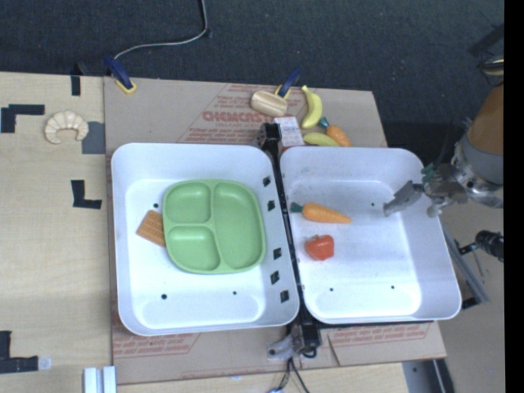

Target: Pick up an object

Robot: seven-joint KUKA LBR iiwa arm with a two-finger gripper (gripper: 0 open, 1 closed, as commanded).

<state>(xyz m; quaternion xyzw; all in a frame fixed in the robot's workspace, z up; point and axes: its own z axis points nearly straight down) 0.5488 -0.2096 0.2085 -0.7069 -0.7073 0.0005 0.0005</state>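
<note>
**A:** So where's the hand (409,196) sitting right now?

**B:** Over the right bin (426,297), near its right wall, coming in from the right edge. The grey arm (479,166) with the orange band is just outside the bin. One dark finger pokes out toward the middle of the bin, but I honestly can't tell if the hand is open or closed from this angle. Nothing visible between its fingers.

**A:** And the stuff to grab?

**B:** Two things in that right bin: a toy carrot (325,213) lying roughly sideways near the middle-left, and a red tomato-ish thing (320,247) just below it. Both sit apart from the hand.

**A:** Left bin?

**B:** The left bin (196,313) has a green divided plate (214,225), with a brown slice of something (151,228) tucked partly under its left edge.

**A:** Anything outside?

**B:** Yep, behind the bins on the cardboard there's a banana (312,107), a bread roll (267,102), and a small box (288,129). A croissant (65,126) sits far left on the bench (49,260).
</note>
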